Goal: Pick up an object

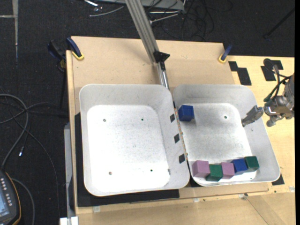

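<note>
The arm is seen at the right edge of the view, reaching in low over the right rim of the right bin. The pincer is held just at that rim, its two fingers spread apart with nothing between them; one finger points down-left into the bin, the other lies outside the rim over the tabletop.

A blue cube is found alone near the upper left corner of the right bin, close to the divide between the bins and well apart from the pincer. Along the near wall a row of cubes is packed side by side: a purple cube, a green cube, a second purple cube, a second blue cube and a dark green cube. Whether they touch the wall cannot be told for certain.

The middle of the right bin's floor is left open between the lone blue cube and the row. The left bin is seen beside it, their rims meeting at the centre
</note>
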Available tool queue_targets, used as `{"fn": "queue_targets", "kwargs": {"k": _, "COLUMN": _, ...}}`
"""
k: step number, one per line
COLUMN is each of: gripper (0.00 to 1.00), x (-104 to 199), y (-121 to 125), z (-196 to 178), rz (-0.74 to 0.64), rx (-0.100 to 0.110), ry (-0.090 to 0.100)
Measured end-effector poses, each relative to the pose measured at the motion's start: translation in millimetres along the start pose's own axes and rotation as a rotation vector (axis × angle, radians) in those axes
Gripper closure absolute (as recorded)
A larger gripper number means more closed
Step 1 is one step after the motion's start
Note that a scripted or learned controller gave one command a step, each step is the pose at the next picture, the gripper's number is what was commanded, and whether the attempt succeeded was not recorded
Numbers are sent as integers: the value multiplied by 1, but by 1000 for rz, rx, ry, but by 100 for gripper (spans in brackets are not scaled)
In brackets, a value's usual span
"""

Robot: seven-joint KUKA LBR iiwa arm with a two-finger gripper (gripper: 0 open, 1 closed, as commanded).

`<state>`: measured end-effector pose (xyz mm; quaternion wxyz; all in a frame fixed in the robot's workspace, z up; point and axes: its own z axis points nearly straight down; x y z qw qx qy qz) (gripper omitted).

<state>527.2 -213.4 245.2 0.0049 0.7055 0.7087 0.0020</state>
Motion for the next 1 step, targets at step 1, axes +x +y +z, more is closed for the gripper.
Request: {"fn": "queue_targets", "kwargs": {"k": 1, "gripper": 0, "x": -10, "y": -38, "z": 127, "rz": 8, "rx": 18, "ry": 7}}
